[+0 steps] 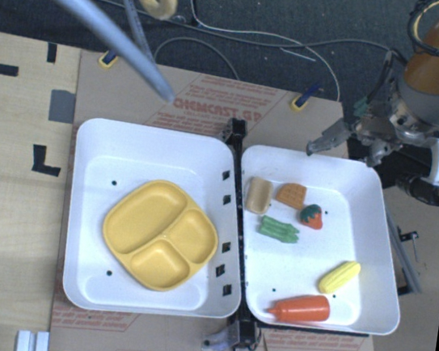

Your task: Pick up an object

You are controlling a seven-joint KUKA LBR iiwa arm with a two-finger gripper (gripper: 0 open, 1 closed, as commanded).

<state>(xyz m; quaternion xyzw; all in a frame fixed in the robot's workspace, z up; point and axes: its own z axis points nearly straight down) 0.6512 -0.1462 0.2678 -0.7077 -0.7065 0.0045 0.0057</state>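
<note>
Plate (160,234) left (food (278,230) right)—separate bins.

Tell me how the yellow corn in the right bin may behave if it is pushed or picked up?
The yellow corn looks rounded and elongated, so a sideways push would probably roll it. It appears to be moulded toy food, so likely stiff and light. Its surface seems smooth, so it might slip in a loose grasp.

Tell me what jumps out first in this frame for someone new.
The big yellow divided plate in the left bin stands out first. Next, the toy food scattered in the right bin: an orange-red carrot at the near edge and a yellow corn cob beside it. The gripper hangs past that bin's far right corner.
</note>
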